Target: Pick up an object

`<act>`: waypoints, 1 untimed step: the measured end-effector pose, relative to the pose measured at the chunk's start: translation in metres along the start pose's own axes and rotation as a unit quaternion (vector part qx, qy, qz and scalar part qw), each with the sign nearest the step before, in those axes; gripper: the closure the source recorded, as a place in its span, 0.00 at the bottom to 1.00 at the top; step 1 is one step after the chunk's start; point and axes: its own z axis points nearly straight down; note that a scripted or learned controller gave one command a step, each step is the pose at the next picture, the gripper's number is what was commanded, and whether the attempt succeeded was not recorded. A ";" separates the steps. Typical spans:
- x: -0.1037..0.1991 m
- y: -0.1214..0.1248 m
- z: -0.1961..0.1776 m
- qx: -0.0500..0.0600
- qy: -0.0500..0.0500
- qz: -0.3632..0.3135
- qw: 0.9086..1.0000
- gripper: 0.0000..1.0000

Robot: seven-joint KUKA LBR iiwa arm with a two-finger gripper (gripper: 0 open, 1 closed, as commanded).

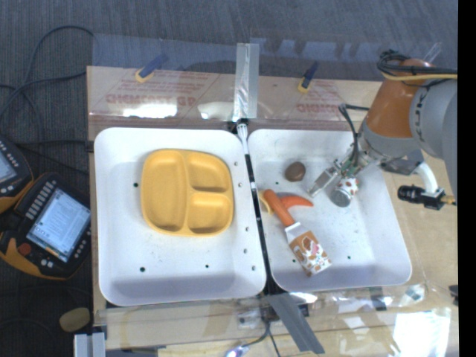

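Left bin (119,274): centre is taken up by a yellow tray (187,192); margins are left free. Right bin (387,251): brown ball (295,171), carrot (283,203) and carton (309,250) crowd the left half; near-right floor is left open.

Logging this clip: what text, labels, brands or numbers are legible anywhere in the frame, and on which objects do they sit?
None can be quoted.
Reddish print on the brown cardboard sheet behind the bins: mirrored and blurred, unreadable.
Patterned white and orange carton in the right white bin: decoration too small to read.
Lit screen of the orange-edged handheld pendant on the floor at left: too small to read.
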 end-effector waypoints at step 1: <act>0.049 -0.023 -0.001 0.000 0.000 0.169 0.986 0.00</act>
